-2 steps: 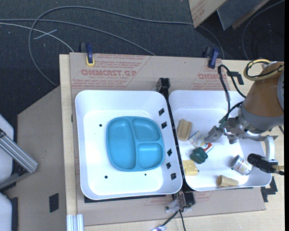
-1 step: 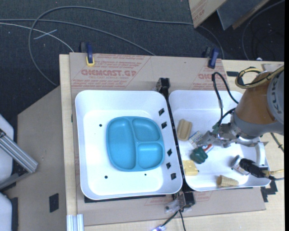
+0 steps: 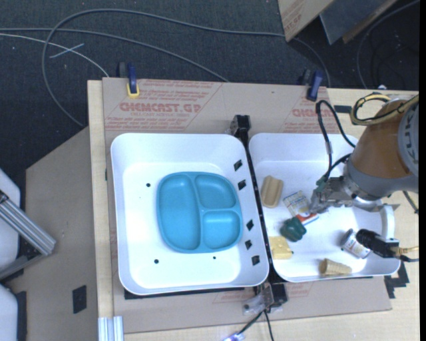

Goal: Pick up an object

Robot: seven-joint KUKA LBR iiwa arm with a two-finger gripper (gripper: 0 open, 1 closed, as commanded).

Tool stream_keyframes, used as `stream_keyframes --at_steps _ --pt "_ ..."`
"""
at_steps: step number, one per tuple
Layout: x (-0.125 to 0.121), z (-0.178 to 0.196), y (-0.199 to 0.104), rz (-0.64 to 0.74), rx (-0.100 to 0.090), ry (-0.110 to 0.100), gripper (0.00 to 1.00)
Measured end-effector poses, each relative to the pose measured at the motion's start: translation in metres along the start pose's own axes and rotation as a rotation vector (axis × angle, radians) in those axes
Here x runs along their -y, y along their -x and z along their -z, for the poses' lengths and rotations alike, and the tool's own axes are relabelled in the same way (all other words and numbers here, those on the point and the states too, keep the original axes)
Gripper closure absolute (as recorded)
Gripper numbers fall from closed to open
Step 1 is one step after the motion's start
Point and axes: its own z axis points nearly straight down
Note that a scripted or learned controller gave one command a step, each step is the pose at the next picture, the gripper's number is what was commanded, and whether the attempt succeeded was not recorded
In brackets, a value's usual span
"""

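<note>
- Nearest, right bin: wedge, yellow block, small bottle.
- Mid-bin: green object, tan block, clear packet.
- Gripper was low beside packet; grip state could not be told.
- Left bin: blue divided plate.

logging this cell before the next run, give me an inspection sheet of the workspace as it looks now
surface: left bin and right bin, side by side on a board.
job's things: right bin holds tan block, green piece, clear packet, yellow piece, wedge, small bottle.
clutter: blue divided plate in left bin.
grippers: tool low over the right bin; finger state unclear.
cables: black cable along the arm; loose wires on floor.
surroundings: dark carpet, cardboard box.
</note>
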Motion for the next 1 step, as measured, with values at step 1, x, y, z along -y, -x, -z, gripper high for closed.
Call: stream_keyframes --at_steps 1 --pt "0.0002 0.0639 -0.0022 0.0 0.002 -0.007 1.0"
